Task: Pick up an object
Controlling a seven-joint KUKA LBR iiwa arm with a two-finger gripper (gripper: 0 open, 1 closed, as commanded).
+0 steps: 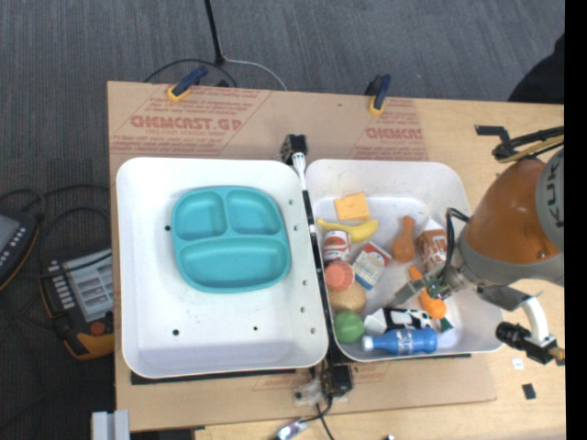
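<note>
The right bin [440,177] holds a pile of toy food. In it are a yellow cheese block [351,207], a banana [354,231], a small can [336,244], a little carton [370,266], a green ball [348,326] and a blue bottle [404,341]. An orange drumstick [404,236] and a brown can [431,244] lie toward the right. My gripper [427,290] is low in this bin's right part, right above a small orange piece [434,306]. The wrist hides what lies under it.
The left bin [147,328] holds a teal divided plate [231,238]. A black-and-white item [404,319] lies by the bottle. The arm's orange band [509,227] overhangs the right bin's right wall. Clamps [376,94] grip the board's far edge.
</note>
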